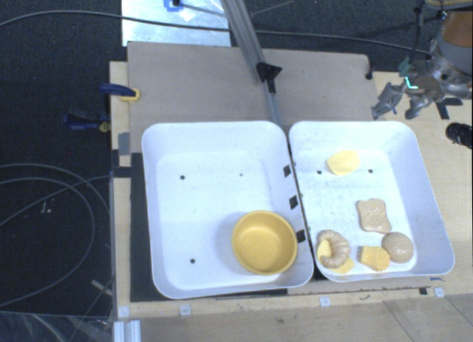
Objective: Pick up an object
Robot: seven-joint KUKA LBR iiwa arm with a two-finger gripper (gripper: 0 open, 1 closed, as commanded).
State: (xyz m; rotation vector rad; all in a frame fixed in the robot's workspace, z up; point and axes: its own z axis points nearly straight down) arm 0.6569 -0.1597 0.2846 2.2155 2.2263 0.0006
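Yellow chip-shaped piece (344,162) is my nearest candidate: it lies in the right bin (425,178), near that bin's far wall, below and to the left of my gripper (403,104) as the camera sees it. It looks flat and roundish, slightly wider than deep, so no strong long axis to line up with.

My gripper hangs above the bin's far right corner, outside the rim, fingers spread apart, nothing between them.

Further from me, toward the near edge: tan toast-like slab (373,215), round bun (397,247), small yellow wedge (375,258), curled croissant-like piece (333,249).

Yellow bowl (264,241) sits in the left bin (166,185), farthest from me. I judge the chip the shortest reach: down and left.
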